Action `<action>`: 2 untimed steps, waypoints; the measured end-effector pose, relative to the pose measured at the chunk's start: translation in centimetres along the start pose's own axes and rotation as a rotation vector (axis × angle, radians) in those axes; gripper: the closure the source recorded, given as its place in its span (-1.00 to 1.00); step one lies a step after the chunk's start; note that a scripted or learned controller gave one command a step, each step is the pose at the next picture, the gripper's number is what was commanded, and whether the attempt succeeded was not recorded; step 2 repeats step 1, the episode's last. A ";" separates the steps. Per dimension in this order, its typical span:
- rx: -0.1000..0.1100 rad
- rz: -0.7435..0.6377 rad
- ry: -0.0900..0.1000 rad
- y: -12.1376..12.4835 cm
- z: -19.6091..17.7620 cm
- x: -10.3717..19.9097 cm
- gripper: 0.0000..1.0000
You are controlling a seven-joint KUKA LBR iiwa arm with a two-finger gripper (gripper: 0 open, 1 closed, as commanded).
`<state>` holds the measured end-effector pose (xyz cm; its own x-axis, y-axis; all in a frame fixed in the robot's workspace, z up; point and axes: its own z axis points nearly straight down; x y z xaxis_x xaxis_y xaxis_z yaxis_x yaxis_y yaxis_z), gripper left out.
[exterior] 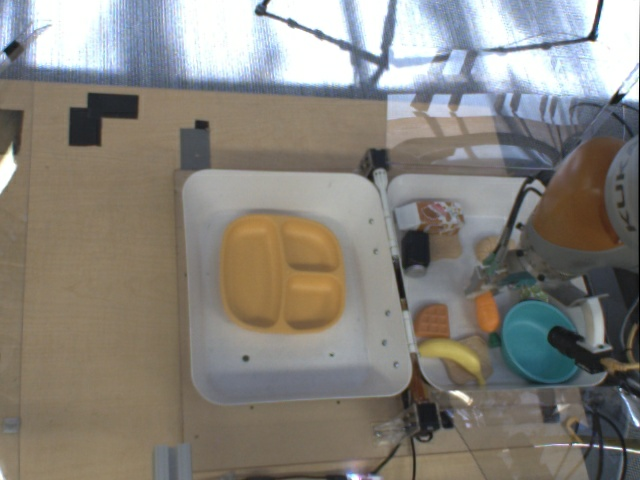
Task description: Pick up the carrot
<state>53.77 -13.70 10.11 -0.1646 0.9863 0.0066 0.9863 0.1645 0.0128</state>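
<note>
The carrot is a short orange piece lying in the right bin, between a round orange waffle and a teal bowl. My gripper hangs directly over the carrot's upper end, reaching in from the right under the orange-banded wrist. The gripper's lower part meets the carrot's top in this view, and I cannot make out whether it touches it. The arm hides the right part of this bin.
The right bin also holds a teal bowl, a banana, a round orange waffle, a black cylinder and a wrapped snack. The left bin holds a yellow divided plate.
</note>
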 end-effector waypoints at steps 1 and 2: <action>0.000 0.050 -0.003 2.4 -8.7 10.2 1.00; 0.000 0.050 -0.003 2.4 -8.7 10.2 1.00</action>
